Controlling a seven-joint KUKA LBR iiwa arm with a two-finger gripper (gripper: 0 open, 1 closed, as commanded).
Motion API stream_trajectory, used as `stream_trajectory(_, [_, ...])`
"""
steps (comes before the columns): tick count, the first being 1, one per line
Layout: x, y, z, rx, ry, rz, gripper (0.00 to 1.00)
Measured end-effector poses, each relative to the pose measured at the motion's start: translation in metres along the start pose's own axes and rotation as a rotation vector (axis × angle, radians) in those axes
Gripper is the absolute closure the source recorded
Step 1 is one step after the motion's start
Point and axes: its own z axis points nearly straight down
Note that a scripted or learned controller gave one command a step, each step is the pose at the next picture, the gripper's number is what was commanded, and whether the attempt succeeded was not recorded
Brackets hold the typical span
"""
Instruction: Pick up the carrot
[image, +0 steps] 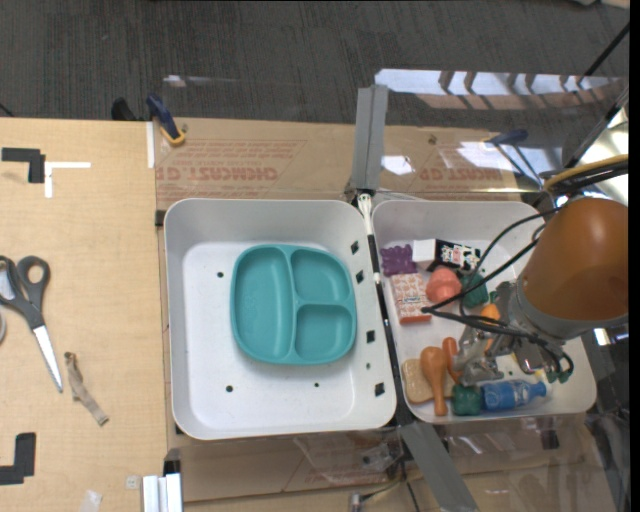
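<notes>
The carrot (436, 374) is a long orange piece lying in the right bin (420, 215), near its front left corner, pointing toward the front edge. My gripper (478, 360) hangs low over the clutter just right of the carrot, under the arm's orange band (585, 262). Its metal fingers reach down beside the carrot, and I see nothing clearly held between them.
A teal divided plate (294, 303) lies in the left bin (190, 330). Around the carrot in the right bin are a purple item (397, 258), a pink round piece (443, 286), a snack packet (409, 297), a blue bottle (512, 394) and a green piece (466, 402). Scissors (30, 305) lie on the bench at left.
</notes>
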Motion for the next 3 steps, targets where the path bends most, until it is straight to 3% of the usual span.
stream_trajectory(1, [-0.011, -0.051, -0.118, 0.001, -0.003, -0.033, 1.00])
stream_trajectory(2, [-0.027, -0.022, 0.024, 0.000, -0.002, 0.015, 1.00])
stream_trajectory(3, [-0.028, -0.022, 0.023, 0.001, -0.004, 0.015, 0.00])
